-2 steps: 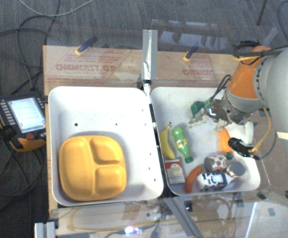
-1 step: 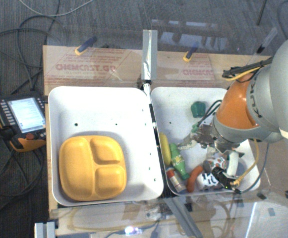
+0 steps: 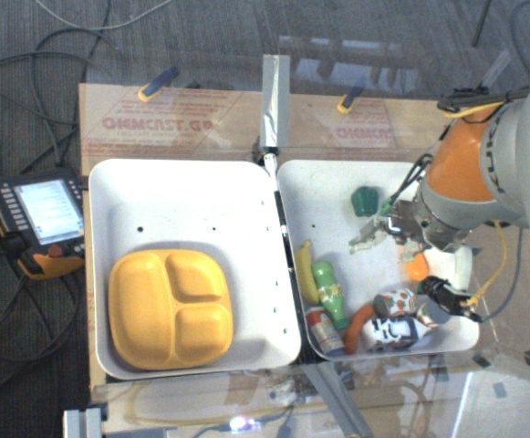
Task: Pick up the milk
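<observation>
The milk (image 3: 394,328) is a small white carton with black cow patches. It lies on its side near the front edge of the right bin (image 3: 328,185). My gripper (image 3: 367,235) hangs over the middle of that bin, farther back than the milk and a little to its left, well apart from it. Its thin metal fingers point left and stand open with nothing between them. The grey arm with its orange band (image 3: 461,167) reaches in from the right.
Around the milk lie a reddish sausage-like piece (image 3: 358,319), a red can (image 3: 323,328), a green bottle (image 3: 330,290), a yellow banana (image 3: 306,272), an orange item (image 3: 417,265) and a white item (image 3: 458,265). A dark green block (image 3: 366,200) sits farther back. A yellow divided plate (image 3: 170,308) fills the left bin's front.
</observation>
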`<state>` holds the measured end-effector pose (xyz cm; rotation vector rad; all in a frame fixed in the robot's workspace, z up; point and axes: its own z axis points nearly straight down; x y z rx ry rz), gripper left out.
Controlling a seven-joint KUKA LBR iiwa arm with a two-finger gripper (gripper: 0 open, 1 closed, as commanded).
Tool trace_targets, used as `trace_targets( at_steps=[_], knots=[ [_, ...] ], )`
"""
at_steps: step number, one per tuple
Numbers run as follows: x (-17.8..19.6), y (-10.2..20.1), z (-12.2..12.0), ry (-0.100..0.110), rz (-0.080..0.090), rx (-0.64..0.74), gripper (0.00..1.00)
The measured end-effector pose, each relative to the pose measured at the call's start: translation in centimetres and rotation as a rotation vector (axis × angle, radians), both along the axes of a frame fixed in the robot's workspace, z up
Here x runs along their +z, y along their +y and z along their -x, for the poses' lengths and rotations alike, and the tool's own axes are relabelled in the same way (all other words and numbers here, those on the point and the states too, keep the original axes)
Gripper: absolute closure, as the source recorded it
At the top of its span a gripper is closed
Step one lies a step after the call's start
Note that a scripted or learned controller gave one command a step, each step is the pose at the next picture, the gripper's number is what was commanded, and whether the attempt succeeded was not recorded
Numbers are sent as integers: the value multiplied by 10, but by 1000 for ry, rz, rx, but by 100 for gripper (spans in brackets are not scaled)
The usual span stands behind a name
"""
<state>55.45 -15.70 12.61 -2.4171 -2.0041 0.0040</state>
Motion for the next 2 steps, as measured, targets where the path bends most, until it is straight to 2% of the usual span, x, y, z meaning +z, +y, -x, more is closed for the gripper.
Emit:
trace_targets(
  at_steps=[1, 2],
  knots=[
    [4, 24, 32, 2, -1, 74, 0],
    [-35, 45, 53, -17, 10, 189, 0]
  ],
)
